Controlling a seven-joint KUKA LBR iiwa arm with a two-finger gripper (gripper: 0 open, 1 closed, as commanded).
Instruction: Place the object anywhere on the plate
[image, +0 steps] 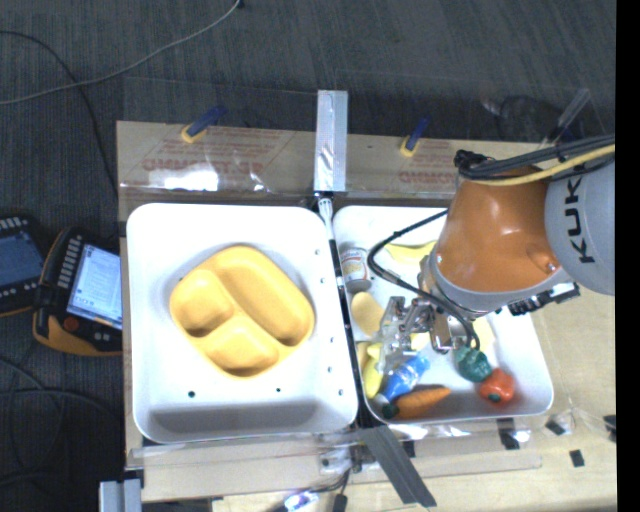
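A yellow divided plate (241, 308) lies in the left bin (160, 400). My gripper (401, 340) hangs low in the right bin (535, 385), over a pile of toy food. Just below it lie a blue bottle-like object (404, 380) and an orange carrot (422, 400). A yellow piece (371, 368) lies to its left. A green-topped item (468, 361) and a red-orange pepper (497, 386) rest to the right. The orange wrist band hides much of the right bin's upper part.
A small white jar (352, 264) lies near the divider between the bins. A pale yellow item (410, 257) peeks out beside the wrist. A metal bar (331, 140) stands behind the bins. A handheld pendant (78, 292) lies off the bench at left.
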